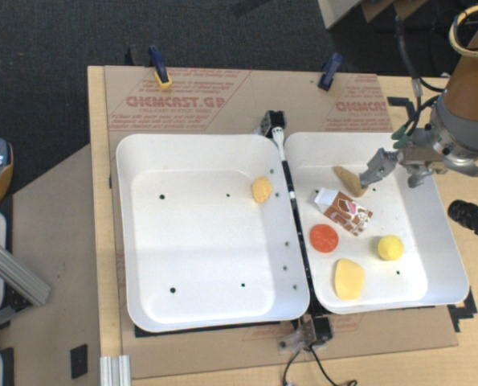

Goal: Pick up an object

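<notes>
Over the right bin (443, 240) my gripper (381, 166) hangs near its far edge, fingers spread apart with nothing between them. Just beside my fingertip (370, 175) lies a tan wedge (349, 180), its long axis slanting from far-left to near-right, narrow end toward the divider. Nearer the camera sit a brown-and-white packet (347, 211), tilted along the same diagonal, a red disc (324, 238), a yellow ball (390, 248) and a pale yellow lump (349, 279). One small yellow piece (261, 190) rests in the left bin (142, 240), close to the divider.
</notes>
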Action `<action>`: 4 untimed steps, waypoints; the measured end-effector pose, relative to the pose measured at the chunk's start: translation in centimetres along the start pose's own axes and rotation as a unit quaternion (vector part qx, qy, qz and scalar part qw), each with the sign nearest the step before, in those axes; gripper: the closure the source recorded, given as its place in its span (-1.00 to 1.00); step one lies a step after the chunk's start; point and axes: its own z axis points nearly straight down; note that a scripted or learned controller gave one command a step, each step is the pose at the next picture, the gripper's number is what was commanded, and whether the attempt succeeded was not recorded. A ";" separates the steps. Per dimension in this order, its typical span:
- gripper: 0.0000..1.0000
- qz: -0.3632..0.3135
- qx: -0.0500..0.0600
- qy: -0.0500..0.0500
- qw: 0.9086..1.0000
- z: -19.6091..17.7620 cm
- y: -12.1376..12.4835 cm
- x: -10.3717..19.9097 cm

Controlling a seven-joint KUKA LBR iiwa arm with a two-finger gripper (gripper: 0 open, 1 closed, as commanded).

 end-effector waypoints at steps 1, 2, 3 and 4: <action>-1.00 0.000 0.006 0.001 1.000 12.9 -0.6 0.3; -1.00 0.001 0.002 0.000 1.000 17.9 1.1 -3.1; -1.00 0.002 -0.003 -0.003 1.000 17.6 5.6 -9.2; -1.00 -0.003 0.028 0.000 1.000 17.5 10.8 -7.9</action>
